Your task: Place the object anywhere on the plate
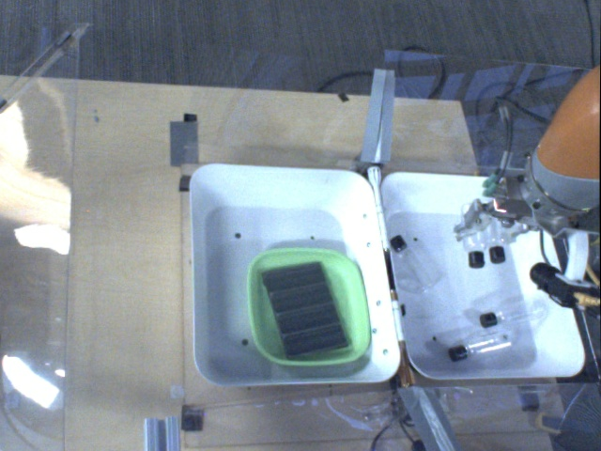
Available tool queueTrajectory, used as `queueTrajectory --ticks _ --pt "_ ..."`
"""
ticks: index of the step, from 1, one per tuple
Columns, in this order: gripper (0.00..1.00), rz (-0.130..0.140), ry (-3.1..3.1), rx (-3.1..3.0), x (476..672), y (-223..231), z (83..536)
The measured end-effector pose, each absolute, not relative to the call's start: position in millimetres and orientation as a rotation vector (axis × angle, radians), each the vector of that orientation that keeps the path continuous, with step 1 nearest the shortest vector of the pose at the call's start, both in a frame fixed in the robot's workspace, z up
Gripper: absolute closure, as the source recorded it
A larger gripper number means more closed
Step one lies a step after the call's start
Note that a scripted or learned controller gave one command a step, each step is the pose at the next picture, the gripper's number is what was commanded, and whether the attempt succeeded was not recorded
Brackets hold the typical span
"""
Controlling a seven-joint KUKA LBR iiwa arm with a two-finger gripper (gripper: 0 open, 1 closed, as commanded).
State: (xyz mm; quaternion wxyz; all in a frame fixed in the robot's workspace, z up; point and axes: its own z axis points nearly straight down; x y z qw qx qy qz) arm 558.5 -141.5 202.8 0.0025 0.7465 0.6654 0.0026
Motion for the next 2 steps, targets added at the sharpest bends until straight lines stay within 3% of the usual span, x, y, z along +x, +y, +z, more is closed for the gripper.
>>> queueTrajectory --ticks 1,2 --pt "1.00 0.005 2.197 2.242 559.9 -58.7 194.3" --pt "1.00 0.007 2.475 1.929 547.5 26.1 210.1"
